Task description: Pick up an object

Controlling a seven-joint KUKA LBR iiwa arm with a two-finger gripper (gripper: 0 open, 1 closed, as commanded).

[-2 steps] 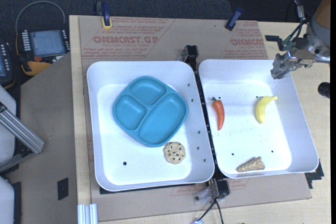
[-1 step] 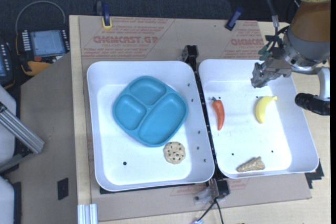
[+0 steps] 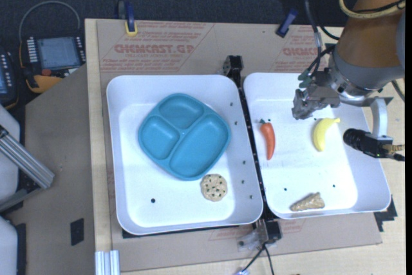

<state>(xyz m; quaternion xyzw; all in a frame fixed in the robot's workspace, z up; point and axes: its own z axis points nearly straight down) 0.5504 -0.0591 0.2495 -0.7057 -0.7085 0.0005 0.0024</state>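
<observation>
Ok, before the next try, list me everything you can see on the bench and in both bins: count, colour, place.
Bins: two, white, side by side on the bench.
Divided plate: one, blue, middle of the left bin.
Cookie: one, tan with dark chips, left bin, just below the plate.
Chili pepper: one, orange-red, right bin, near its left wall.
Banana: one, yellow, right bin, upper right part.
Bread wedge: one, tan, right bin, near its front wall.
Clamps: two, blue, on the board's far edge.
Arm: one, grey with an orange band, from the right.
Hand: one, dark grey, above the right bin, left of the banana.
</observation>
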